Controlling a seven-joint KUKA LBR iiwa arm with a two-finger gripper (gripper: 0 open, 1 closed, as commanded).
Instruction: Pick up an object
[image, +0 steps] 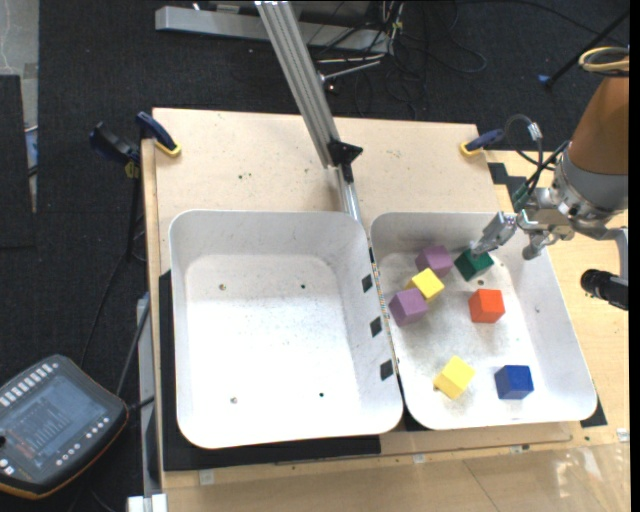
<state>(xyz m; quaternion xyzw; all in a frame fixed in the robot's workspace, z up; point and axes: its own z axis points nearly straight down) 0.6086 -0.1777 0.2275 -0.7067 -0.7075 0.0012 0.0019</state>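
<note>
Your end effector (487, 248) sits over the right bin (560, 330), touching the green block (474, 264); you cannot tell its grip.

Arm comes in from the right side, grey with the orange band up top near the frame edge. Wrist is angled down and to the left, and the claw (497, 232) sits low at the end of it, tilted on a slant.

Green block (474, 264) (tilted) in right bin (570, 340)
</note>
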